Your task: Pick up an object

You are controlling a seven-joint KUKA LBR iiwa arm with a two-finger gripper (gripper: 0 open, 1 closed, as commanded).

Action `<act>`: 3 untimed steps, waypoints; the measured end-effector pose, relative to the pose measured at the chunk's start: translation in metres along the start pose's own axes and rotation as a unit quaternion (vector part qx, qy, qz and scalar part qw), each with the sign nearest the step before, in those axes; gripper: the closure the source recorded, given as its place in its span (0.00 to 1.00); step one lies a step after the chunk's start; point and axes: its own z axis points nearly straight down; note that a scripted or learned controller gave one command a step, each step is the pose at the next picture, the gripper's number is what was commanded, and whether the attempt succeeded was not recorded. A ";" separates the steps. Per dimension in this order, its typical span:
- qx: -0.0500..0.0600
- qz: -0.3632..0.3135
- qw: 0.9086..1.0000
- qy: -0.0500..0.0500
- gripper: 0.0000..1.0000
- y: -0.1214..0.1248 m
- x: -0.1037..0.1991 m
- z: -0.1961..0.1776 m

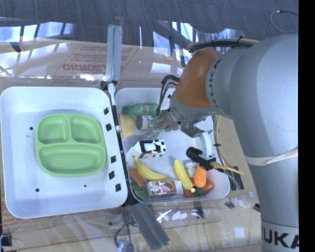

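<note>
Grey carpet lies beyond a bench with clear shields and two shallow white bins set side by side. Left bin (10, 156) carries a green divided plate (71, 143); right bin (220, 190) is crowded with toys: a green bottle (142, 109), a yellow lemon-like piece (126, 125), a black-and-white toy cow (152, 148), two bananas (149, 172), a carrot (199, 177) and a small printed box (163, 188). The gripper (160, 122) hangs low over the far end of the right bin, just beside a small tin can (144, 122) that lies on its side next to the bottle; whether it is parted or closed on anything I cannot tell, since the wrist hides it. The can looks like the likely target. It seems light, stiff and smooth, so it may roll or slip; taking it across its round body, squarely at mid-length, looks safest.
</note>
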 end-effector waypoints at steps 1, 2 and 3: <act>0.000 0.000 1.000 0.000 0.00 0.000 0.000 0.000; -0.001 -0.120 0.993 0.001 0.00 -0.016 0.013 0.010; -0.001 -0.121 0.993 0.000 1.00 -0.015 0.013 0.000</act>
